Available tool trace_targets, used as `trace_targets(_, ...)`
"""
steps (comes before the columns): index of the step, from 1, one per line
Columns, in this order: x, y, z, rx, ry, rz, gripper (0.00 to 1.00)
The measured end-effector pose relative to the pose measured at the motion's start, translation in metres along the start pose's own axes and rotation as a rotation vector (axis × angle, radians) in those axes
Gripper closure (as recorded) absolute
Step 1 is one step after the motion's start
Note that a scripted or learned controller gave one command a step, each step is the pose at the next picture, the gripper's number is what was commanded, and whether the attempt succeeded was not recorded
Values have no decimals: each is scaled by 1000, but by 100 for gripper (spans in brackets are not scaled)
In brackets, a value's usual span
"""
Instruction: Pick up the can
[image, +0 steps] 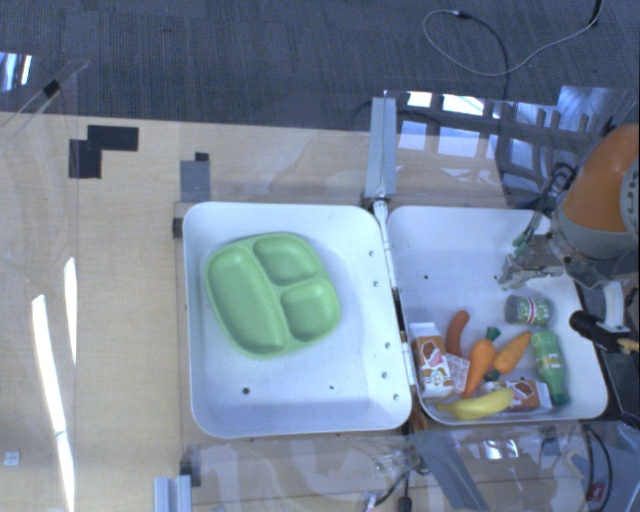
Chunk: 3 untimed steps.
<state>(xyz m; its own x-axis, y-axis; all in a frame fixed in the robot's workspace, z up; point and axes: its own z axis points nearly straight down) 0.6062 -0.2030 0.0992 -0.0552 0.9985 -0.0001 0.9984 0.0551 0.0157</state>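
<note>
A: Where is open floor in the right bin (440, 235)?
B: Across its upper left part, above the toys.

A: What crowds the can (527, 310)?
B: The gripper (527, 265) hangs just above it; a green bottle (548, 365) lies just below, two carrots (495, 360) to its lower left.

A: And the left bin (360, 330)?
B: A green tray (272, 293) fills its middle.

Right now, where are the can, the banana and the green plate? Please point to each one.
can (527, 310), camera view, on its side wall.
banana (478, 404), camera view, on its middle.
green plate (232, 305), camera view, on its large compartment.
</note>
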Motion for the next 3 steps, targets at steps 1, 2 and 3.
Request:
trace_targets(1, 0, 0, 0, 0, 0, 0, 0)
trace_targets(2, 5, -48, 10, 2, 3, 178, 0)
trace_targets(3, 15, -42, 10, 5, -4, 369, 0)
